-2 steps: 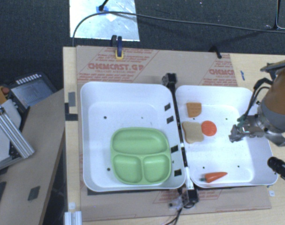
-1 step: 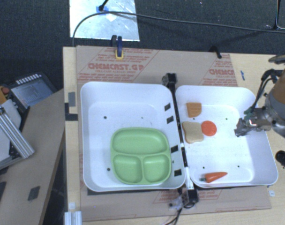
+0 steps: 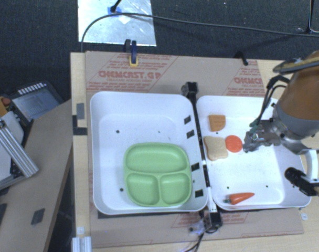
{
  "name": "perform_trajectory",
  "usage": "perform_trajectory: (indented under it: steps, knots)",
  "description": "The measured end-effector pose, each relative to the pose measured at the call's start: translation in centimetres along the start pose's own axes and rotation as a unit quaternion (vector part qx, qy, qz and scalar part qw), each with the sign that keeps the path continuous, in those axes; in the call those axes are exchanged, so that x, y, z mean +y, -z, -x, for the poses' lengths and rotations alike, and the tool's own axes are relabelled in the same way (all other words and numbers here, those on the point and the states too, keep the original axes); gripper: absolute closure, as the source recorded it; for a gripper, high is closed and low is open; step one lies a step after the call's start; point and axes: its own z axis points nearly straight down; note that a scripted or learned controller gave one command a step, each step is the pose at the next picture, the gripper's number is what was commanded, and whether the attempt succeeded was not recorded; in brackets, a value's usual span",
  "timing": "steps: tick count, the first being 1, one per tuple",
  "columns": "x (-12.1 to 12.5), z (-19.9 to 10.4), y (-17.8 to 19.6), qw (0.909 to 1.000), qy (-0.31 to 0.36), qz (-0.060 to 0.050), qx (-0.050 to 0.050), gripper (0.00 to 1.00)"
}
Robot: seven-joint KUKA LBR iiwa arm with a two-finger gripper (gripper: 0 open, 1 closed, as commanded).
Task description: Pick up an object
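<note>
Pincer [image 3: 252,142] at right of frame, grip state impossible to tell, just beside red disc [image 3: 233,143] in right bin [image 3: 285,193]: best centred over disc before descending straight.

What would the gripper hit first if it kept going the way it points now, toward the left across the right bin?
Most likely the red round piece: it lies just left of the gripper, close to its tip. Behind it comes the tan bread-like slice. The gripper's height above the bin floor is unclear, so it could pass over both.
</note>
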Motion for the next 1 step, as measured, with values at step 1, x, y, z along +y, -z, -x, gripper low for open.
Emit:
perform_trajectory:
  steps: [1]
  knots:
    - [0.68,-4.39,-0.09,1.0,0.0,0.0,0.0,1.0]
